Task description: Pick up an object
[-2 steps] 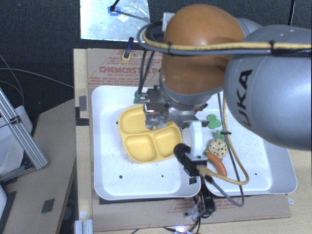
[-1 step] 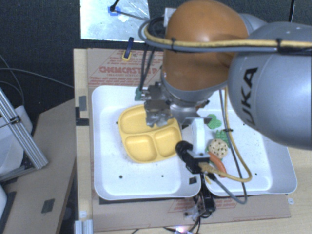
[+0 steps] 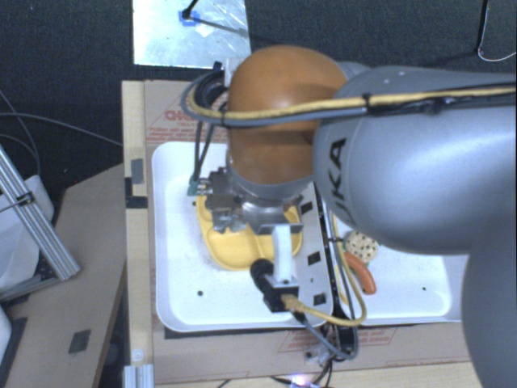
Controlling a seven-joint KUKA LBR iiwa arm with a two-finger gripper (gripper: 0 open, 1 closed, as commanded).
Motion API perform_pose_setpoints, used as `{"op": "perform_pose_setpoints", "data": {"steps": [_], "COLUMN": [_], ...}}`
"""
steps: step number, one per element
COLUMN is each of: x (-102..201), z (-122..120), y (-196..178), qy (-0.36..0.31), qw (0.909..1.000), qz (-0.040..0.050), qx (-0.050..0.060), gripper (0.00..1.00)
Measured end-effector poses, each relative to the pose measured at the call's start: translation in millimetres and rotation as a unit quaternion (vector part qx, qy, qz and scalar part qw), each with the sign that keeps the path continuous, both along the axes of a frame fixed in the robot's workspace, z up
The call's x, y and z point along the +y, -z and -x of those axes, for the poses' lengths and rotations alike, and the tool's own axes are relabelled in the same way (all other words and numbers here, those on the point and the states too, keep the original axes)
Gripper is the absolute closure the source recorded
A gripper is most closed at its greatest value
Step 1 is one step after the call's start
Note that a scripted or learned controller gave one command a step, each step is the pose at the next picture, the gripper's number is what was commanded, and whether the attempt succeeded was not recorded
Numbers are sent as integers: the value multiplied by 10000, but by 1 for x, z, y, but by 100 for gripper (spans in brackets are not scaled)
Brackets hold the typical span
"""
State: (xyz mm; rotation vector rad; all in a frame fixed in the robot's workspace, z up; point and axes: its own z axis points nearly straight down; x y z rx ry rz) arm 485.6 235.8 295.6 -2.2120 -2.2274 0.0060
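Note:
A yellow, soft-looking object (image 3: 220, 250) lies in the left white bin (image 3: 179, 217), near its middle. The grey arm with its orange band reaches in from the right and hangs over this bin. My gripper (image 3: 245, 219) sits directly above the yellow object, and the wrist hides where the two meet. Nothing shows whether the object is held. An orange carrot-like piece (image 3: 362, 272) and a cream object with dark spots (image 3: 362, 247) lie in the right bin (image 3: 412, 291), close to the wall between the bins.
The arm covers most of the right bin and the back of the left one. A silvery sheet (image 3: 191, 19) lies behind the bins. A metal frame (image 3: 34, 217) stands to the left of the bench.

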Motion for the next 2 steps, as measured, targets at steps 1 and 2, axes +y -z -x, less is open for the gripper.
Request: {"op": "perform_pose_setpoints", "data": {"steps": [1, 2], "x": [-2, -2], "z": [-2, -2], "y": [-15, -25], "qy": [14, 8], "qw": [10000, 10000], "qz": [-14, -20], "qx": [-29, -34], "gripper": [100, 100]}}
